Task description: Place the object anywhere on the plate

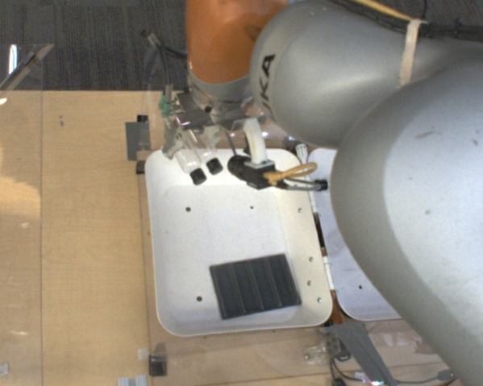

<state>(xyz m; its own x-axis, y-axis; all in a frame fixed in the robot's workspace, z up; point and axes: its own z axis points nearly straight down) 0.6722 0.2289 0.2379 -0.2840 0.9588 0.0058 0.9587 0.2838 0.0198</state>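
A dark grey ribbed rectangular plate [254, 286] lies flat in the near part of the left bin [172, 256]. My gripper [206, 171] hangs over the far left corner of that bin, well away from the plate. Its two black-tipped fingers [199, 176] point down at the white floor and stand slightly apart, open, with nothing between them. The large grey arm covers the right half of the view and hides most of what lies beneath it.
A strip of the right bin [356, 299] shows under the arm. A small dark bracket [137, 137] sits on the wooden bench beside the left bin's far corner. White floor lies between the gripper and the plate.
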